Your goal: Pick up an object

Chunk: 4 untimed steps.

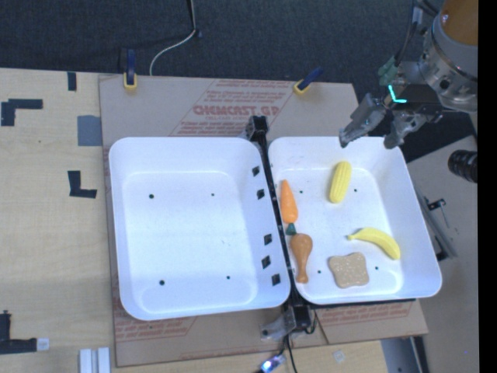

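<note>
Yellow plastic corn is the nearest candidate for a pick, and it serves as the landmark for everything else. It lies in the right-hand white bin, standing roughly upright in the frame, with bare bin floor on all sides. The end effector hangs above and slightly right of the corn, over the bin's far rim, with its two dark fingers spread apart and nothing between them. To do this step well, the arm would likely need to travel toward the corn's middle, line the fingers across its narrow width, and descend straight so both fingers clear its sides before closing; a slanted approach could nudge the rounded toy away. Other choices sit further off: a banana below and right of the corn, a slice of bread further below, a carrot to the corn's left beside the dividing wall, and a drumstick below and left. The left-hand bin, well left of the corn, rests on the cardboard-covered bench.
</note>
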{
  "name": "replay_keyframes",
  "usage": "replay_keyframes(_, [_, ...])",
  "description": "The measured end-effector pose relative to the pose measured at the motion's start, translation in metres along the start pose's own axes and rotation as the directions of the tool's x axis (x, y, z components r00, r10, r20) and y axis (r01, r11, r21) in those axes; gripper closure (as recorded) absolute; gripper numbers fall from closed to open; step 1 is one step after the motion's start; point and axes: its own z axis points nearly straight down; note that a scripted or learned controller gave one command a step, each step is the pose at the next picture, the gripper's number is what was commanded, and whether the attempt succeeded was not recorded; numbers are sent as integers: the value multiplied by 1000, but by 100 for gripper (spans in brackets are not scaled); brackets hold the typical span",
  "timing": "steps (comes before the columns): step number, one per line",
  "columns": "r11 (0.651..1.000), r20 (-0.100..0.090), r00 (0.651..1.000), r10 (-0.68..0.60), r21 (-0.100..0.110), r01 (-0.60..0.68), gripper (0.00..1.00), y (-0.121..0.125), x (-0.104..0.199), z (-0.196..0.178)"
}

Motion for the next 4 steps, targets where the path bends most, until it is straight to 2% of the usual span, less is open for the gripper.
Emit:
replay_keyframes(1, [1000,1,1000,0,-1,0,100,0,0,-10])
replay_keyframes(2, [1000,1,1000,0,0,0,0,0,0,-10])
replay_keyframes(3, [1000,2,1000,-1,0,1,100,1,0,-20])
replay_keyframes(4, [1000,2,1000,0,1,0,0,1,0,-20])
